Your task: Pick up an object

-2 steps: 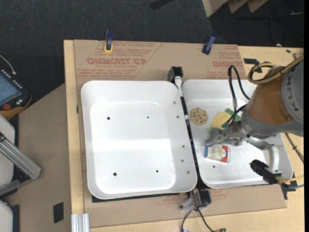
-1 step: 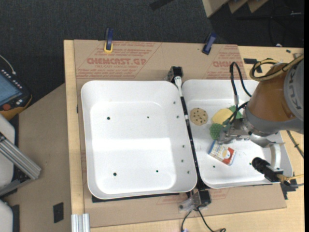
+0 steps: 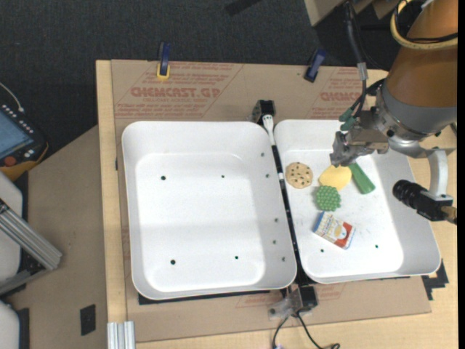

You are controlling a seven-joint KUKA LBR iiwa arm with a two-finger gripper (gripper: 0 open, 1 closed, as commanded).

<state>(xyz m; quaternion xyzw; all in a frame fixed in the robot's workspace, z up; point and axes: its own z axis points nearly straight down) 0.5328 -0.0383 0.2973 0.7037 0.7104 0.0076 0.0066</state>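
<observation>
The gripper is seen low over the right bin, at the end of the grey arm with its orange band; whether it is spread or closed cannot be told. Just below it, touching or nearly so, a yellow object is seen on the bin floor. Just beside that, to the gripper's lower right, a green stick-shaped piece is laid at a slant. To the gripper's lower left, a round cookie is placed near the bin's left wall. Further below, a green bumpy ball is found, and beyond it a small carton lying flat. Well to the left, the left bin is set against the right one. Both bins are carried on a brown board on the tabletop, held by blue clamps at the far edge. Dark carpet is seen beyond.
</observation>
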